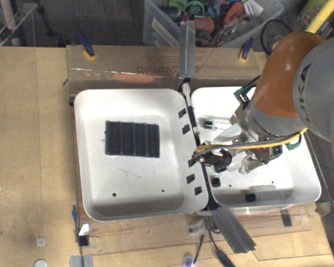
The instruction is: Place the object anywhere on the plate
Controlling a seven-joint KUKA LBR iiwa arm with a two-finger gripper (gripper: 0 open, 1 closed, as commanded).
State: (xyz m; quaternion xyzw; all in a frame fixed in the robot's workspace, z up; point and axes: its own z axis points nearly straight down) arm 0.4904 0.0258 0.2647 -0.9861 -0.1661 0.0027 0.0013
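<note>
clutter rings the two bins: a clear tub (211, 10) of bright toys stands behind them, blue clamps (88, 52) grip the back edge, and a dark rail (190, 132) with black tabs runs between the left bin (89, 110) and the right bin (306, 188). we see reddish print (161, 70) on the strip behind the left bin, too faint to read. the plate (132, 139), a dark ribbed rectangle, lies flat in the middle of the left bin. the arm (289, 77) covers much of the right bin, and the claw (253, 161) hangs low over its floor. we cannot tell how far open it is, or whether it has hold of anything. a small dark block (215, 181) lies just beside the rail and a second dark bit (249, 196) lies nearer the front wall. we cannot tell which of them is the object.
</note>
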